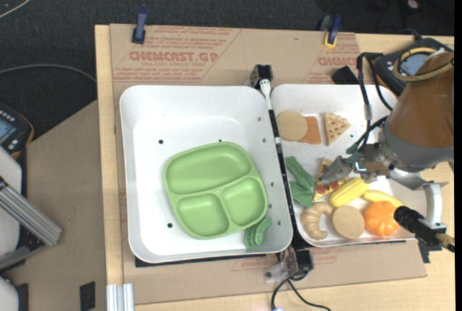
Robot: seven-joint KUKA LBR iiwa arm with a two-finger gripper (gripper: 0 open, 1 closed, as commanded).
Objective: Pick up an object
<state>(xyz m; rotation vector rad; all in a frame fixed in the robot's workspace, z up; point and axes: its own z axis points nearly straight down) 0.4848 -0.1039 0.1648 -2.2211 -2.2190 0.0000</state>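
The right bin holds toy foods: a round tan bun, a waffle-like wedge, a green leafy piece, a croissant, a yellow corn-like piece, a round beige biscuit and an orange fruit. My gripper is low in this bin, just above the yellow piece and right of the green leaf, over a small dark-red item it partly hides. The grey and orange arm covers the bin's right side.
The left bin holds a green divided plate and a small green toy at its front right corner. A black divider runs between the bins. Cables loop near the arm.
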